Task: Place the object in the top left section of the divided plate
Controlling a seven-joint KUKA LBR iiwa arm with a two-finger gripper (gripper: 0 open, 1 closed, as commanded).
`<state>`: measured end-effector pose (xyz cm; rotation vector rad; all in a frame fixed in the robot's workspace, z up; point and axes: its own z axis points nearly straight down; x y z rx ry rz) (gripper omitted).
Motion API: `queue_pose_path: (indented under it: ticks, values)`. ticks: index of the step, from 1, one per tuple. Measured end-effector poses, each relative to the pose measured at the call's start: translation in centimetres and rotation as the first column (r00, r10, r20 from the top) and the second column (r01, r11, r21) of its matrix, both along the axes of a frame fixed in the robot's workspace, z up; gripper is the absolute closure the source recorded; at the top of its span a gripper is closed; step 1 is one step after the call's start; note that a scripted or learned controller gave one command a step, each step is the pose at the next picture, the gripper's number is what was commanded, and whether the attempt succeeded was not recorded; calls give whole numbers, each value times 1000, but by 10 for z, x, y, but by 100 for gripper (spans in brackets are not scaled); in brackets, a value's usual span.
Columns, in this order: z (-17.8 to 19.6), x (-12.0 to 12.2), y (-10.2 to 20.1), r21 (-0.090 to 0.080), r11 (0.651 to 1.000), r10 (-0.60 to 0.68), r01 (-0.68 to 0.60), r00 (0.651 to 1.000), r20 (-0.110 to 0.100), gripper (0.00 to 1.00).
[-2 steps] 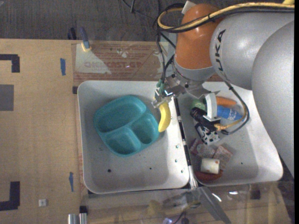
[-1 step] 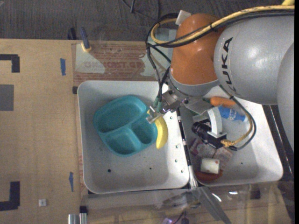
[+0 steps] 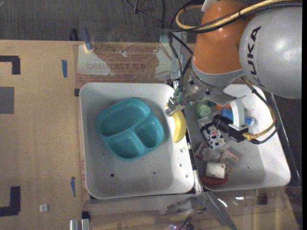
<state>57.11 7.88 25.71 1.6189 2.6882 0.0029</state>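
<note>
Over the right rim of the left bin (image 3: 91, 143) my gripper (image 3: 173, 103) hung, with a yellow banana (image 3: 179, 126) just below it. Whether that gripper was spread or pinching the fruit I could not tell; the tips were small and blurred against the bin wall, so I made no claim of a hold. The banana lay along the bin's right edge, apart from the teal divided plate (image 3: 129, 127) near the bin's middle.

My worry was a weak or absent grasp: a curved, smooth banana could slip or swing on the way across, dropping onto the bin floor or into the wrong section. The plate sat turned at an angle, so picking its top left section wrongly seemed a real risk too.

My own wrist hid part of the right bin (image 3: 268, 166), and the small clutter (image 3: 218, 147) there was hard to name.
</note>
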Motion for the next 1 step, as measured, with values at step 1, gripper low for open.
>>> queue_pose_path:
  ticks: [1]
  values:
    - [-1, -22, 16, 0, 995, 98, -98, 995, -5, 100]
